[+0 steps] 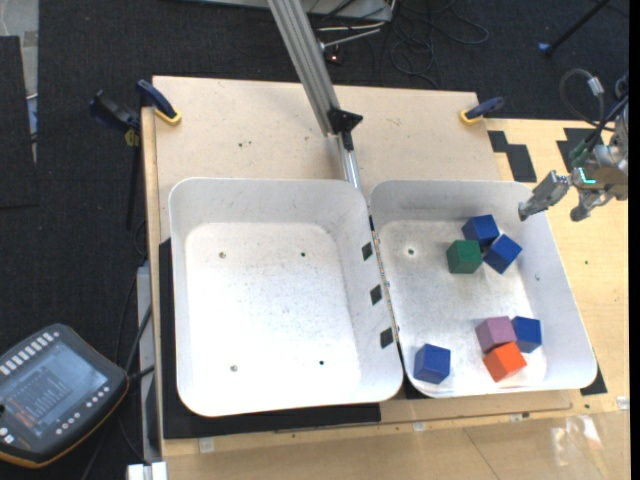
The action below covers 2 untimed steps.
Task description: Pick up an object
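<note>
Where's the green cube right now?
The green cube sits in the right bin, upper half, touching two blue cubes on its right.

No legible text, labels or numbers; pendant [50, 396] screen too blurred to read.

Bench [260, 133] w/ 2 white bins [200, 208] side by side.

two bins [180, 203] side by side, seven blocks [463, 257] in right bin
</note>
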Available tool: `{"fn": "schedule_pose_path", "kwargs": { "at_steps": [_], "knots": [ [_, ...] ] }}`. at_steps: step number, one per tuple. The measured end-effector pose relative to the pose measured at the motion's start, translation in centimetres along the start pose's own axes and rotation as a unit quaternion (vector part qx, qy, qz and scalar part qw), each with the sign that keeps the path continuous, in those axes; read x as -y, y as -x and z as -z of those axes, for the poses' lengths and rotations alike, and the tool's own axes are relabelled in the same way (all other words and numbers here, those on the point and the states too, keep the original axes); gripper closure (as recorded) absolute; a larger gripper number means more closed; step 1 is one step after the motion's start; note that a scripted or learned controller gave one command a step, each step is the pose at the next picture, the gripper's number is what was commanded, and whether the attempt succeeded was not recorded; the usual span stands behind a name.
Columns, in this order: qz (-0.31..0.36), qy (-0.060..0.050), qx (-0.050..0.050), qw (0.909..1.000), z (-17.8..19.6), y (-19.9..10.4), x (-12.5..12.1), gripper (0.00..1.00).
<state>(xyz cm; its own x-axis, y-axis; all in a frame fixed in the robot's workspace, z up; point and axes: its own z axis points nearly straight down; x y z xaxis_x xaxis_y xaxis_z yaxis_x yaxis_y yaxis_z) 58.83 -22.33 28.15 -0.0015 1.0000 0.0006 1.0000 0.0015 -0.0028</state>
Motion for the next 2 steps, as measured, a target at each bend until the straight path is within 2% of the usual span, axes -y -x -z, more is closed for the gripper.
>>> {"fn": "schedule_pose_path", "kwargs": {
  "at_steps": [1, 2],
  "knots": [
    [0.001, 0.001, 0.001, 1.0, 0.2, 0.0, -0.1, 0.0],
    [0.001, 0.0, 0.0, 1.0, -4.4, -0.3, -0.8, 0.0]
  ]
}}
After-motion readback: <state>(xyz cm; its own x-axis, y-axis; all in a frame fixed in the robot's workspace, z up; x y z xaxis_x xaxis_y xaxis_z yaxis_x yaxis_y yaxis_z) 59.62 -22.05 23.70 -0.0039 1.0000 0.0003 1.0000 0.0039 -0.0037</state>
